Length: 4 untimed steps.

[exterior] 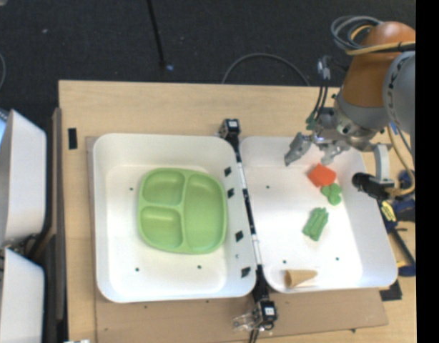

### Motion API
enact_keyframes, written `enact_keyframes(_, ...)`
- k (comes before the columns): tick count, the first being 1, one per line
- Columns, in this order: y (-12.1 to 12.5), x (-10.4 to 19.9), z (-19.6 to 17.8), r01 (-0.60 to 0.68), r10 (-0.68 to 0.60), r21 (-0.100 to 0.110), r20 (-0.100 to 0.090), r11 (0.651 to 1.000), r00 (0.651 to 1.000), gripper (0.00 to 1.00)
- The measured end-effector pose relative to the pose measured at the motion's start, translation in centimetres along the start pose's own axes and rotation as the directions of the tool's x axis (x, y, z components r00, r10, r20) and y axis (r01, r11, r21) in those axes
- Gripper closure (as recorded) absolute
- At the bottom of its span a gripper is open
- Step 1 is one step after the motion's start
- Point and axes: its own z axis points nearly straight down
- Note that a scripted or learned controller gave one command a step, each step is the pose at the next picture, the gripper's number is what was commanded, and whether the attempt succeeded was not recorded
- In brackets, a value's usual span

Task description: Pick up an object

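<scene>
Nearest, a cone point(300, 279) is lying in the right bin point(277, 213) (near edge); the gripper point(314, 152), seemingly spread open, is hovering beside an orange toy point(322, 175).

Dark speckled carpet floor point(98, 27), black cables trailing across it, pale wooden bench top point(169, 109), white boxes point(23, 177) at left

Our arm reaches in from the right, wrist bent downward.
We see the orange band above the grey wrist, and our gripper point(314, 153) hangs low with its two fingers point(296, 151) spread apart, nothing between them.
</scene>
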Motion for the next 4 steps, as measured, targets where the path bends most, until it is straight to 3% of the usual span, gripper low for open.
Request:
enact_keyframes(1, 1.0, -0.2, 5.0, 0.002, -0.002, 0.000, 0.001, 1.000, 1.000, 0.00)
enact_keyframes(2, 1.1, -0.3, 3.5, 0.001, -0.001, -0.008, 0.001, 1.000, 1.000, 1.00)
enact_keyframes(3, 1.3, -0.3, -3.0, 0.007, -0.007, -0.011, 0.001, 1.000, 1.000, 1.00)
enact_keyframes(4, 1.3, -0.5, -1.6, 0.006, -0.006, -0.003, 0.001, 1.000, 1.000, 1.00)
